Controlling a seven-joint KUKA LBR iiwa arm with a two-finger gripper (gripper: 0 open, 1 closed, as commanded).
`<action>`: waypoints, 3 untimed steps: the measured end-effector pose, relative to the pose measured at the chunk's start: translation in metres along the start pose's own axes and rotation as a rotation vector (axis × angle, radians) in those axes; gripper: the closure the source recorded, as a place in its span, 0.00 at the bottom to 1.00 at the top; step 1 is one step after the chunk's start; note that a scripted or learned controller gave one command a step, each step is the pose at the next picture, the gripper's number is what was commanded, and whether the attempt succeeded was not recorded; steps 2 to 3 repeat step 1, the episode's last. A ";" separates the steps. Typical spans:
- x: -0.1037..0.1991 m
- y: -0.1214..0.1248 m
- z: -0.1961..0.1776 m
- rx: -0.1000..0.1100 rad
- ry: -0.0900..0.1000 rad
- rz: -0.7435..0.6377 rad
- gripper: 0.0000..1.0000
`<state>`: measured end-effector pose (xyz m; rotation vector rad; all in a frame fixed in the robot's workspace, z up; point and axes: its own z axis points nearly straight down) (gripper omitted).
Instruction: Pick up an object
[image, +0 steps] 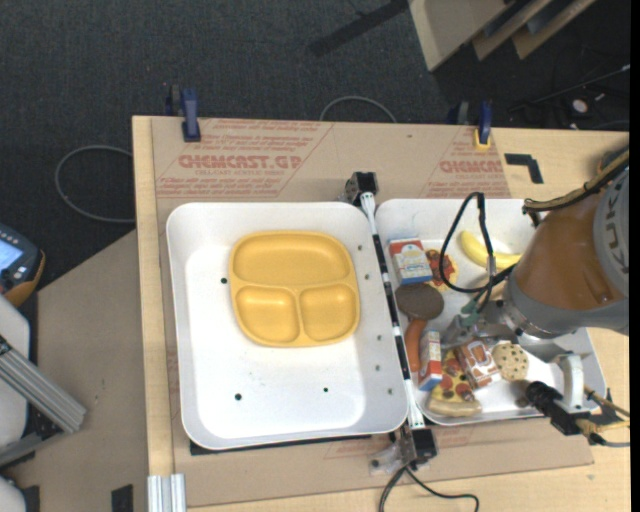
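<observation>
I'm hovering the gripper (468, 330) over the clutter at lower right of the frame, in the right bin (590, 375). Grip state: can't tell. I'm targeting 1 isolated item, likely the cookie (511, 361), not the pile.

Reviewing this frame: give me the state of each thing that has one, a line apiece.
Yellow divided plate: upright in the left bin, compartments bare.
Banana: lying in the right bin, partly behind a cable.
Small carton: lying flat.
Pizza slice: flat at the near edge.
Gripper: low over the pile, finger state unclear.
</observation>
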<state>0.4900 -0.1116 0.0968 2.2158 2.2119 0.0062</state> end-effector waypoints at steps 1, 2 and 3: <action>0.056 0.051 -0.093 -0.003 0.006 -0.011 1.00; 0.056 0.051 -0.093 -0.003 0.006 -0.011 1.00; 0.056 0.051 -0.093 -0.003 0.006 -0.011 1.00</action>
